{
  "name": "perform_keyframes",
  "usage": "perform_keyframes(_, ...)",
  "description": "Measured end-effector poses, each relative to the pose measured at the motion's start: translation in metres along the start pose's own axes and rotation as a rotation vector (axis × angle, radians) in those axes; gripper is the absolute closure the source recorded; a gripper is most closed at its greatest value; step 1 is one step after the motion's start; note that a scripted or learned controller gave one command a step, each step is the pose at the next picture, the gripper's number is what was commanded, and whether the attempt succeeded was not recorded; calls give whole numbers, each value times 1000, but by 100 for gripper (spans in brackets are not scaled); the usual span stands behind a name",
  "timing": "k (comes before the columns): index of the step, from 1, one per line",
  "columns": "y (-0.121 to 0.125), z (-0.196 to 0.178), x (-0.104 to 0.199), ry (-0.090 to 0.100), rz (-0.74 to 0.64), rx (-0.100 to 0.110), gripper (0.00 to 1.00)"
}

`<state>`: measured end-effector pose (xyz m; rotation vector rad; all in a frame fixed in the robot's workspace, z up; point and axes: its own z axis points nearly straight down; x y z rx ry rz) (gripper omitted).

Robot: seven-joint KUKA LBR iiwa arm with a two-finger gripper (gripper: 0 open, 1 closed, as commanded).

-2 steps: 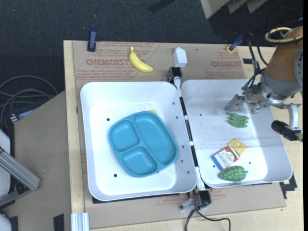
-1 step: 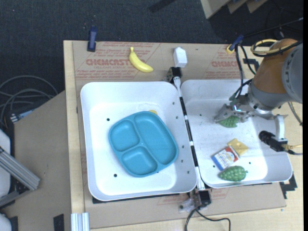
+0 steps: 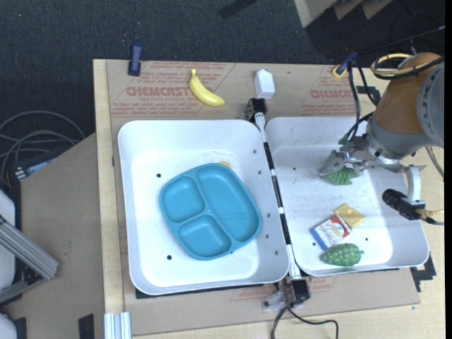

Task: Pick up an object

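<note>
My gripper [image 3: 344, 165] is low in the right bin [image 3: 304, 143], near its back middle, on the grey arm with the orange band that comes in from the right. A small green leafy object [image 3: 339, 177] lies directly under and just in front of the gripper, partly hidden by it. Whether it is gripped does not show. Nearer the front of the same bin lie a yellow block [image 3: 349, 215], a small blue, red and white box [image 3: 329, 232] and a green bumpy object [image 3: 342, 255].
The left bin [image 3: 141, 189] holds a blue divided plate [image 3: 209, 210] with a small yellow thing peeking out behind it. A banana [image 3: 205, 90] and a small white object [image 3: 264, 83] lie on the bench behind the bins. Cables run along the right side.
</note>
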<state>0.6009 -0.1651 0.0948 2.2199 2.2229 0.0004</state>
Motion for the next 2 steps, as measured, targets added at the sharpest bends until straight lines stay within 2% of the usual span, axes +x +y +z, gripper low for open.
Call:
perform_keyframes(1,8,10,59,2,0,3,100)
perform_keyframes(2,-39,-90,126,0,0,-1,100)
